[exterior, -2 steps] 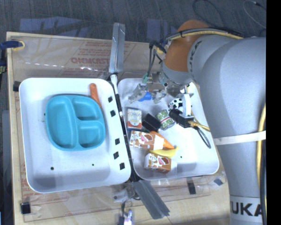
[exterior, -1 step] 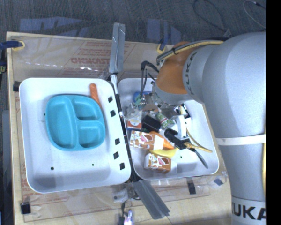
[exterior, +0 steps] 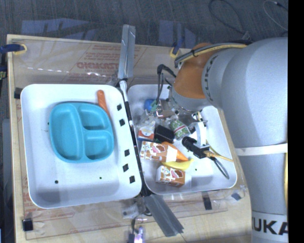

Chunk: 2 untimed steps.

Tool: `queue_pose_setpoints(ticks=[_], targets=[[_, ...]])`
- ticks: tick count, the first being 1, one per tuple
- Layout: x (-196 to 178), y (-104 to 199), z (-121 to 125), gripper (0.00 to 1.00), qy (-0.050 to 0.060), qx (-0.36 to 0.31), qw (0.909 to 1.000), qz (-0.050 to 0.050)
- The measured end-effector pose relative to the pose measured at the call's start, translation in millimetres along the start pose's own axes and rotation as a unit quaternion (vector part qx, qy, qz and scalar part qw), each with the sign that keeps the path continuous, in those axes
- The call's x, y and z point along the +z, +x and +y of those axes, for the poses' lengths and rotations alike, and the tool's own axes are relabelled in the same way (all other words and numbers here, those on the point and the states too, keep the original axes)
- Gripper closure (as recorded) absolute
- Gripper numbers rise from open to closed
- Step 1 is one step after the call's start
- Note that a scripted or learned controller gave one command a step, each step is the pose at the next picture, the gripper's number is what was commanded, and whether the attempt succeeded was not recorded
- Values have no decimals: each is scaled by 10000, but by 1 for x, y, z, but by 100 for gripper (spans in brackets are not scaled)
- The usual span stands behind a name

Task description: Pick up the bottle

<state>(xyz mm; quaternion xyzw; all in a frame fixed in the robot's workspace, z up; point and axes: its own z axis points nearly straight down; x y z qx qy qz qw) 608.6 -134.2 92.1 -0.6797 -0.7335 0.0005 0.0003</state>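
1. The bottle (exterior: 179,130) looks small and clear with a green and white label. It lies tilted in the upper middle of the clutter in the right bin (exterior: 215,176), partly hidden under the robot's wrist.
2. The end effector (exterior: 167,116) hangs low over that heap, just up and left of the bottle. The wrist blocks it, so I cannot tell whether it is spread or pressed together, or whether it touches the bottle.
3. The arm (exterior: 253,100) is a thick, smooth grey tube with an orange band. It reaches in from the right and bends down over the right bin's upper half, covering that bin's right rim.
4. A small blue item (exterior: 150,105) sits up and left of the bottle. The upper carton (exterior: 152,150), printed in brown and white, lies down and left of it. The lower carton (exterior: 171,174) lies near the bin's front wall. An orange and yellow wedge (exterior: 176,156) sits between the 2 cartons.
5. The left bin (exterior: 35,151) holds a glossy blue plate (exterior: 82,131) with rounded corners and 3 compartments. An orange stick (exterior: 102,101) lies at the plate's upper right.
6. The 2 bins meet along the centre of the pale tabletop (exterior: 50,49). Bare white floor shows in the right bin's lower right corner and all around the plate, widest below it.
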Motion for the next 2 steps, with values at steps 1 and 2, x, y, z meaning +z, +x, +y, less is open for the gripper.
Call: queue_pose_setpoints(ticks=[1, 2], targets=[[0, -36, 39, 0, 11, 2237, 9747, 7], [-9, -34, 39, 100, 33, 2193, 9757, 8]])
